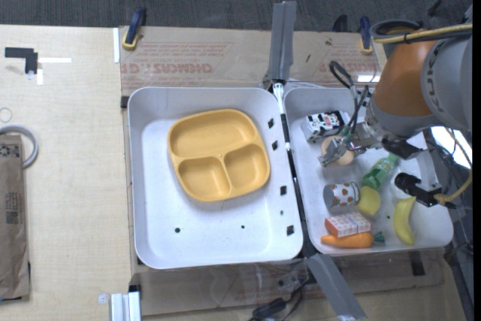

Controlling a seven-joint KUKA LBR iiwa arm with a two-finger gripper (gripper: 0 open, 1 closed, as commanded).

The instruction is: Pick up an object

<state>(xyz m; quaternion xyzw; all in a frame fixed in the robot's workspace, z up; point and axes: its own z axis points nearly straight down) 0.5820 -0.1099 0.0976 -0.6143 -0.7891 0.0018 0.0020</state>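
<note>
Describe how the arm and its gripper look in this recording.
The arm is grey and rounded, with a broad orange band above the wrist. Black cables loop beside the wrist. The gripper is small, of dark and silvery metal.

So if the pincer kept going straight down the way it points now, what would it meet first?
Most likely the small beige rounded thing right under the pincer in the right bin; the toy car sits just beyond it. Depth is hard to judge from above.

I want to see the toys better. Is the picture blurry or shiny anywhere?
In the camera view, the yellow plate looks sharp and evenly lit; the left bin has soft glare on its white wall; the small toys by the hand look fuzzy and tiny, with the arm shading them.
</note>
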